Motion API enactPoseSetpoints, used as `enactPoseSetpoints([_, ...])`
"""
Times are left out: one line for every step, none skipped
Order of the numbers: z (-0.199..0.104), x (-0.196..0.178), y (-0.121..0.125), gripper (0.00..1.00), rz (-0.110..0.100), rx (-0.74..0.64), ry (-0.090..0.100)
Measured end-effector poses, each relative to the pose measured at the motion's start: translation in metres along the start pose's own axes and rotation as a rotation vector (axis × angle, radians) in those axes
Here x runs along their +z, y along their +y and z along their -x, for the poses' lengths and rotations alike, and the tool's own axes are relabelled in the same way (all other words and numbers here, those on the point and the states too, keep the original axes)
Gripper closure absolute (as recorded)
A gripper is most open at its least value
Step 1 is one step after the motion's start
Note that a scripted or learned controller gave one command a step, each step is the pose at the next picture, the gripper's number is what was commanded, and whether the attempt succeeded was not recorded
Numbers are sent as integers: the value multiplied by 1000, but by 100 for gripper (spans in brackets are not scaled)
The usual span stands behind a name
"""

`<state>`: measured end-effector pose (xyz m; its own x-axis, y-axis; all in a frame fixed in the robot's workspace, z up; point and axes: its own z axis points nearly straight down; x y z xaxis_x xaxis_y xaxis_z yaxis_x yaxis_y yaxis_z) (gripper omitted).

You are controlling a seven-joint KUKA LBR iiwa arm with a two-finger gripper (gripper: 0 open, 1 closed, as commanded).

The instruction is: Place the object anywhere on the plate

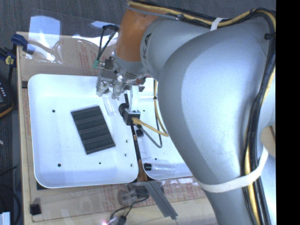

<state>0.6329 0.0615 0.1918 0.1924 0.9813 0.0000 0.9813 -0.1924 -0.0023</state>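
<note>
A dark grey ribbed rectangular plate [93, 129] lies flat in the left white bin [51, 172], a little left of the bin's middle and turned at a slant. My gripper [110, 96] hangs over the far right part of that bin, just above and to the right of the plate's far corner. It points down toward the bin floor. No object is clear at its tip. The big grey arm with its orange band comes in from the right and hides most of the right bin.
A narrow strip of the right bin [154, 170] shows beside the divider between the bins, with a small dark item [147, 166] near its front corner. Cables loop below the wrist. Clear plastic sheeting and blue clamps lie along the bench's far left.
</note>
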Motion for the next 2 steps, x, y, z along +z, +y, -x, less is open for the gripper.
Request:
enactPoseSetpoints([-77, -9, 8, 100, -1, 359, 0])
enactPoseSetpoints([-159, 95, -10, 100, -7, 234, -3])
